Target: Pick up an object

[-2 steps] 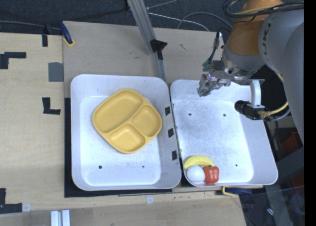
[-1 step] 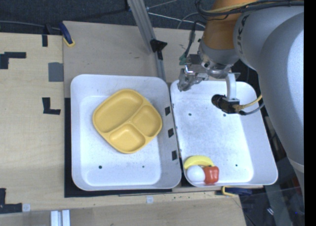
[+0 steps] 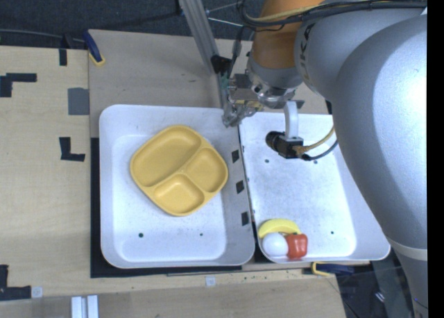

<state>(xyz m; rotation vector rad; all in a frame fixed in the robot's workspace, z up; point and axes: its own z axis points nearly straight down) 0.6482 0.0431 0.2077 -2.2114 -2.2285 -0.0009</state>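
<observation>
A yellow three-compartment plate [image 3: 179, 169] lies flat in the left bin [image 3: 118, 240]. In the right bin's [image 3: 326, 205] near left corner sit a small yellow piece [image 3: 277, 226], a white ball [image 3: 275, 244] and a red piece [image 3: 297, 246], all touching one another. My gripper [image 3: 234, 114] hangs below the orange band at the far edge of the bins, over the divide between them. It is well above and beyond the plate's far right rim, and far from the small pieces.
A grey slanted pole [image 3: 194, 14] runs down to the gripper from the top. A black cable connector [image 3: 283, 145] dangles from the wrist over the right bin's far part. The large grey arm [image 3: 381, 115] covers the right side. Tan bench [image 3: 41, 171] lies to the left.
</observation>
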